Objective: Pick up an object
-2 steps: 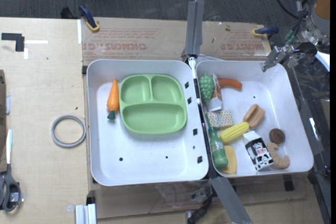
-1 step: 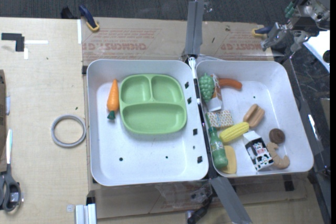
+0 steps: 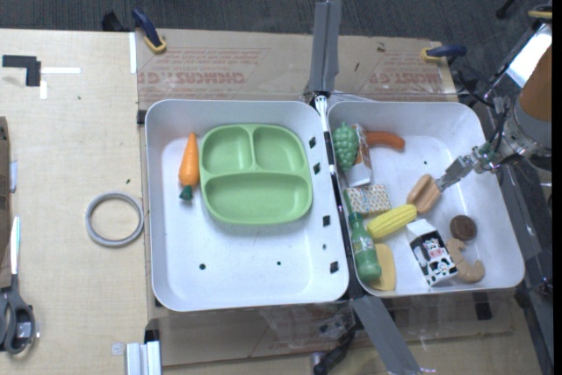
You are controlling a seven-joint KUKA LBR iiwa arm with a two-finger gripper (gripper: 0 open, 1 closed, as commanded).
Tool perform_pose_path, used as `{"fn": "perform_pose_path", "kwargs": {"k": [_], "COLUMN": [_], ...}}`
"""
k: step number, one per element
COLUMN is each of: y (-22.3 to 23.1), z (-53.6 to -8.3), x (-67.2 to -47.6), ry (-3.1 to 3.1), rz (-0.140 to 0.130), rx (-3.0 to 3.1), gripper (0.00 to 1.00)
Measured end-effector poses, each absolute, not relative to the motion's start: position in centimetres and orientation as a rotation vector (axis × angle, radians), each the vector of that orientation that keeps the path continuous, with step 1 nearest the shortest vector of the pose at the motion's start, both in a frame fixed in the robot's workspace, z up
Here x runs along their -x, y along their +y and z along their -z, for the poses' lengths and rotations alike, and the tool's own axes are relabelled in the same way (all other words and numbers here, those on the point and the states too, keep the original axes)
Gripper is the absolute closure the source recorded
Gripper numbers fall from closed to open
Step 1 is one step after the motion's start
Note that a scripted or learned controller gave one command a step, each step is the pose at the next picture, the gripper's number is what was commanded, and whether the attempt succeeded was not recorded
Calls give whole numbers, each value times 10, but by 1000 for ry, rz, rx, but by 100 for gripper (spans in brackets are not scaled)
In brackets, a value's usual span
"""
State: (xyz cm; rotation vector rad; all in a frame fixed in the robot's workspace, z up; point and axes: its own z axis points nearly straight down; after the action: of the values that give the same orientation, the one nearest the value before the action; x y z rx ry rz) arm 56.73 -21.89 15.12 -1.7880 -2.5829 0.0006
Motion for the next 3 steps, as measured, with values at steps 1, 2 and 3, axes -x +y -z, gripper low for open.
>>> {"fn": "perform_pose_path", "kwargs": {"k": [1,2,3], "y": [-195,-138,-138], "z": [-147,-96,-96], "x": [-598,-547,-547], "ry": [-2564,-2604,-2604], "rz": [0,0,1], "rx": [1817,1759,1759], "gripper": [0,0,0]}}
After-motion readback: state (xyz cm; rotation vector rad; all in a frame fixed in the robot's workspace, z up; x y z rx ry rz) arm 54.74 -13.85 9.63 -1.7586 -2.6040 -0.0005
